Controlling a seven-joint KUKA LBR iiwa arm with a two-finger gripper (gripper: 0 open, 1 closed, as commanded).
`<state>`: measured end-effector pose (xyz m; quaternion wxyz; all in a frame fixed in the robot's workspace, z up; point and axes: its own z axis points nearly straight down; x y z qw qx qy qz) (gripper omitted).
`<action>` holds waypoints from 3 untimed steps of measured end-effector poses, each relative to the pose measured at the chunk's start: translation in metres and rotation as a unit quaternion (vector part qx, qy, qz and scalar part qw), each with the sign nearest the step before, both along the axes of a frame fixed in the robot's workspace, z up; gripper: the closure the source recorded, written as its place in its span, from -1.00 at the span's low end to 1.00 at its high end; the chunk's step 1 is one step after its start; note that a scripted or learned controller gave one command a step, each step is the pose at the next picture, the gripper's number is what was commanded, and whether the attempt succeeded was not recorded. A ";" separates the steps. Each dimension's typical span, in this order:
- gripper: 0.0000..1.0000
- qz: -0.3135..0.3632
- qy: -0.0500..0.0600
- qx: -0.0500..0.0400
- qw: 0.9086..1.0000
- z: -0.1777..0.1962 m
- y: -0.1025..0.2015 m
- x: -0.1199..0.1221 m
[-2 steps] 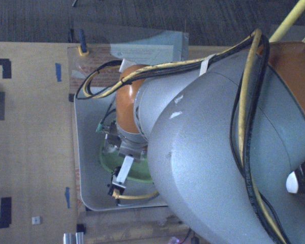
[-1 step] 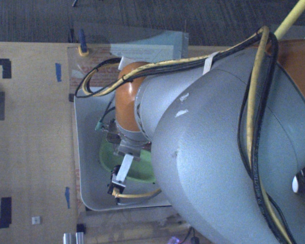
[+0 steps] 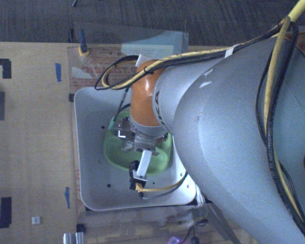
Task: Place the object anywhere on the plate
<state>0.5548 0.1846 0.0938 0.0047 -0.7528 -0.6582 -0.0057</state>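
Currently the object's position cannot be told; the arm point(image 3: 218, 116) covers the middle of the plate point(image 3: 113, 154). The gripper point(image 3: 138, 145) hangs directly over the plate, its state indeterminable. Judged step: placement. Next move calls for 1 release above the plate, then vertical retreat.

Grey arm point(image 3: 229, 136), orange wrist band point(image 3: 144, 100), yellow and black cables point(image 3: 297, 9)

Made out no legible text, label, brand, number or sign on the grey arm point(image 3: 229, 136), the white bin point(image 3: 91, 116), the green plate point(image 3: 112, 154) or the bench point(image 3: 30, 136).
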 end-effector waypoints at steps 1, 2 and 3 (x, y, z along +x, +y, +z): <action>1.00 -0.213 0.002 0.000 0.977 -0.001 0.014 0.002; 1.00 -0.211 0.003 0.000 0.978 0.009 0.016 0.001; 1.00 -0.243 0.001 -0.006 0.970 -0.001 0.030 0.011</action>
